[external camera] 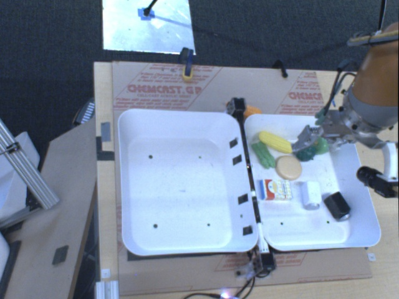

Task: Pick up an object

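At the lower right of the frame, in the right-hand bin point(358, 232), a black block point(337, 205) is lying nearest the front rim, with a small white cylinder point(310, 193) just beside it and a flat red-and-white packet point(275, 190) to its left. Further up, a tan round disc point(288, 167) is sitting just beside a green vegetable-shaped toy point(264, 155), and a yellow corn toy point(275, 142) is lying above them. An orange item point(252, 111) is peeking over the upper rim near the divider. The left-hand bin point(181, 179) is sitting beside it on the table point(106, 167).

The pincer point(307, 143) is hanging low at the right of the corn — over a small green piece point(320, 146) that is partly hidden by it. I cannot tell how the pincer is set, wide or narrow, and nothing is visibly held.

The risk, as I judge it, is crowding: corn, disc and green piece are lying close together, so a descent here could be nudging one aside or pinching two at once — and the rounded, smooth-looking toys could be slipping out on the lift.
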Controlling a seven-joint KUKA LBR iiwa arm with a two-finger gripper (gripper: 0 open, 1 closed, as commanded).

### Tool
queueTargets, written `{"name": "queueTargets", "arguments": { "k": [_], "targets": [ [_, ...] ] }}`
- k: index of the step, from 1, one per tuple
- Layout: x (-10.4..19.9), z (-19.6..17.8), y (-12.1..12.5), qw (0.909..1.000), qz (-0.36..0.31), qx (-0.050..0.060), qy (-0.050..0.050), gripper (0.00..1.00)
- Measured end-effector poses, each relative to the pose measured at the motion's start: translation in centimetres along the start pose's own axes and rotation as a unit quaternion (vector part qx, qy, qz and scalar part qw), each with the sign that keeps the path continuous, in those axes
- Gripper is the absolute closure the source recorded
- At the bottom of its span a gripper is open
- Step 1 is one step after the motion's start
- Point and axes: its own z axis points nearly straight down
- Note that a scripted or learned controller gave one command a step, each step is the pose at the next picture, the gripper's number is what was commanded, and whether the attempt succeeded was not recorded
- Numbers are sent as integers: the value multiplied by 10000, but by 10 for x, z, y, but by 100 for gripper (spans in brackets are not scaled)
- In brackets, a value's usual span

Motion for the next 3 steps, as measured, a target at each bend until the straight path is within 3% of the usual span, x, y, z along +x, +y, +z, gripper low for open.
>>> {"name": "queueTargets", "arguments": {
  "k": [1, 2, 3],
  "targets": [
    [34, 75, -60, 10000, 1, 56, 18, 0],
    [12, 187, -70, 10000, 24, 21, 1, 0],
    [13, 172, -68, 10000, 7, -5, 5, 100]
  ]
}}
